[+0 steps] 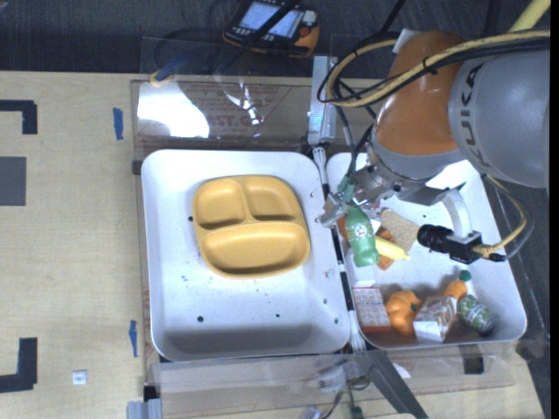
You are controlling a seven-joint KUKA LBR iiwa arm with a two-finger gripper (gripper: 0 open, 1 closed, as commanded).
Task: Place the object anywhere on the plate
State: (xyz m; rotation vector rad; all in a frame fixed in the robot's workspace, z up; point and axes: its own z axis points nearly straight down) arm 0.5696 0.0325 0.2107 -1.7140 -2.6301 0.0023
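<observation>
While the arm reaches over the right bin (511, 308), its gripper (349, 206) sits just right of the yellow plate (251, 223), fingers clamped on a green bottle (360, 238) w/ an orange label, bottle hanging just past the plate's right rim, over other toy foods.

We look down on a pale wooden bench (70, 234) marked with black squares and bits of blue tape (118, 122). At twelve o'clock lies dark grey carpet (105, 16), where a handheld control pendant (269, 23) rests. Bright glare strikes a clear panel (218, 107) at eleven o'clock.
</observation>
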